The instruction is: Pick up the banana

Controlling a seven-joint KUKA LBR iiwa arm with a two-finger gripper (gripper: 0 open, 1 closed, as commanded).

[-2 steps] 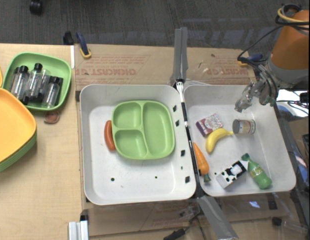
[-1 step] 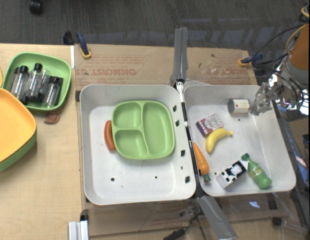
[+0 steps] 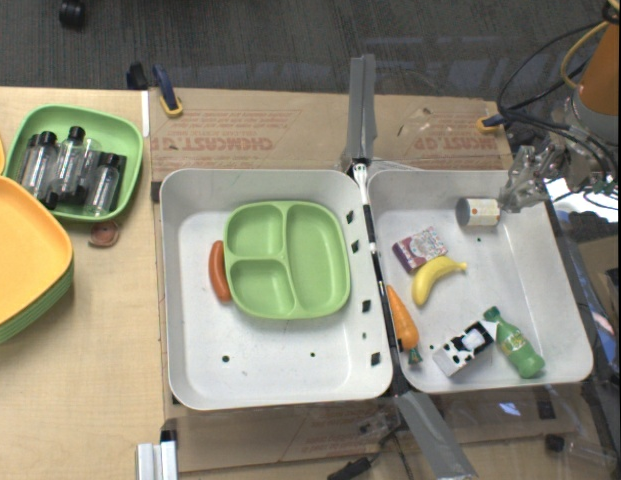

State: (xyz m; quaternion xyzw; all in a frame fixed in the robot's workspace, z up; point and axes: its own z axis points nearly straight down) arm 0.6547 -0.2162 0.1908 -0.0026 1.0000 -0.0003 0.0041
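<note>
Arm: grey, orange band [image 3: 602, 63] at the far right edge, reaching in over the far right corner of the right bin [image 3: 560, 298].
Gripper [image 3: 517, 190]: hangs over the bin's far right part, just right of the small white cylinder [image 3: 480, 211]. Nothing is seen between the fingers; whether they are spread or pressed together cannot be told.
Banana [image 3: 435, 277]: lies on the floor of the right bin, near its middle, well apart from the gripper. It is yellow, curved, and free of any grasp.
Pink packet [image 3: 420, 247]: just beyond the banana, on its far left side.
Carrot [image 3: 401, 319]: along the bin's left wall, near side of the banana.
Cow-print box [image 3: 463, 348]: near part of the bin, beside the green bottle [image 3: 516, 346].
Left bin [image 3: 185, 298]: holds a green divided plate [image 3: 287, 259] with a sausage [image 3: 219, 270] at its left edge.
Bench, far left: green tray [image 3: 120, 133] with vials [image 3: 70, 171]; stacked yellow plates [image 3: 25, 268] nearer.
</note>
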